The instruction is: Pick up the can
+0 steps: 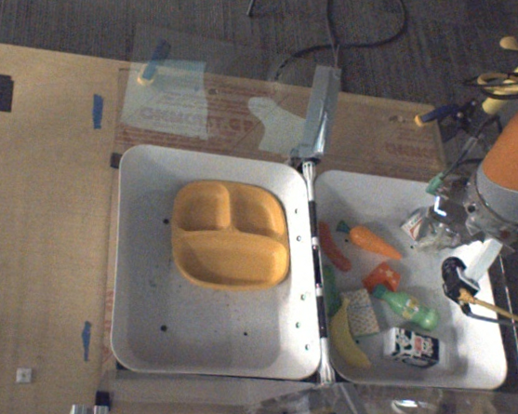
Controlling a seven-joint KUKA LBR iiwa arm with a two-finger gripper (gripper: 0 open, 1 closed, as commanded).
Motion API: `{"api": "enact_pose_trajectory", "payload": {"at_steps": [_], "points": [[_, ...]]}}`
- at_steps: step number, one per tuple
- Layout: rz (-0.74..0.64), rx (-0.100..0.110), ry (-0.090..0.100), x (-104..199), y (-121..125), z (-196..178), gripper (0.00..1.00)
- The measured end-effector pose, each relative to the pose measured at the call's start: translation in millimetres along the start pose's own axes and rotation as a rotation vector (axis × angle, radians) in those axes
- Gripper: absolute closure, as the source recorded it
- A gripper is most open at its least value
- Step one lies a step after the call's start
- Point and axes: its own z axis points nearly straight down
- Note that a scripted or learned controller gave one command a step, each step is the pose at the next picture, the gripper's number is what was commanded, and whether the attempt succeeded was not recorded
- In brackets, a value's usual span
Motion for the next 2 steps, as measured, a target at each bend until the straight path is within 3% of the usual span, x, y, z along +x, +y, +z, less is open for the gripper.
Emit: {"api": "enact_pose_trajectory", "payload": {"at_steps": [1, 2], "points": [[0.087, 0.001, -0.001, -13.1, 49.4, -13.9, 1.00], [0.087, 0.002, 0.000, -12.5, 49.3, -13.8, 0.00]]}}
